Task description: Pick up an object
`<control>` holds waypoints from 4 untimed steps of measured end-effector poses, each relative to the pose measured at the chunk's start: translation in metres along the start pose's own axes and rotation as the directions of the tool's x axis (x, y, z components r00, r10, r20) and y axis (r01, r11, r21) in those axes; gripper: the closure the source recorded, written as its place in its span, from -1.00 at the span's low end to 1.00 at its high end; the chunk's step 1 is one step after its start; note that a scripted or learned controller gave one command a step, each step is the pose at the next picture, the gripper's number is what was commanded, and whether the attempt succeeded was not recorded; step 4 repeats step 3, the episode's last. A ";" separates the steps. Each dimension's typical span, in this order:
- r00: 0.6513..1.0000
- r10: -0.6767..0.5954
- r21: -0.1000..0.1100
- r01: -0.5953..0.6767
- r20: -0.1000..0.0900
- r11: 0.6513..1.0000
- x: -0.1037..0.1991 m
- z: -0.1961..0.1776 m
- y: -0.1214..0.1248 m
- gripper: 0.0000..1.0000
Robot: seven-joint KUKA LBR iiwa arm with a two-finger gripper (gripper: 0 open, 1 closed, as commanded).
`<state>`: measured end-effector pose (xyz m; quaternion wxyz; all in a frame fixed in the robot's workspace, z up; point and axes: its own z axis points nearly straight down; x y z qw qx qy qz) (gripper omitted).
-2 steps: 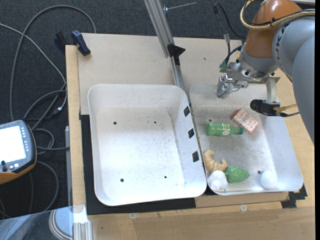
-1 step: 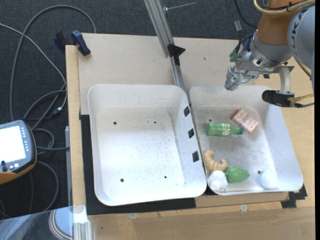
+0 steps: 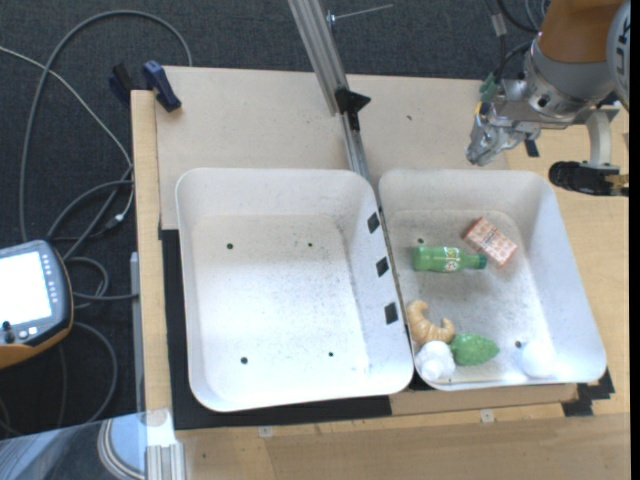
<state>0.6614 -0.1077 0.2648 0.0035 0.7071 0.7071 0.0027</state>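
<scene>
The right bin (image 3: 560, 258) holds a green bottle (image 3: 447, 259) lying on its side, a small pink-red box (image 3: 490, 242) just right of it, a tan curved piece (image 3: 426, 322), a white cup-like piece (image 3: 435, 360), a green lump (image 3: 473, 348) and a pale round object (image 3: 538, 359) in the front right corner. My gripper (image 3: 486, 146) hangs above the bench just beyond the right bin's back rim, away from all the objects. Nothing is visible between its fingers.
The left bin (image 3: 200, 268) sits beside the right one, with a slanted metal pole (image 3: 318, 48) rising from between them. A blue clamp (image 3: 160, 83) grips the bench's back left corner. Cables and a handheld pendant (image 3: 28, 303) lie on the floor at left.
</scene>
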 end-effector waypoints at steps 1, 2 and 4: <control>1.000 -0.006 0.013 0.006 -0.004 1.000 0.056 0.014 -0.016 1.00; 1.000 -0.006 0.014 0.006 -0.004 1.000 0.104 0.026 -0.025 1.00; 1.000 -0.008 0.013 0.008 -0.004 1.000 0.165 0.029 -0.033 1.00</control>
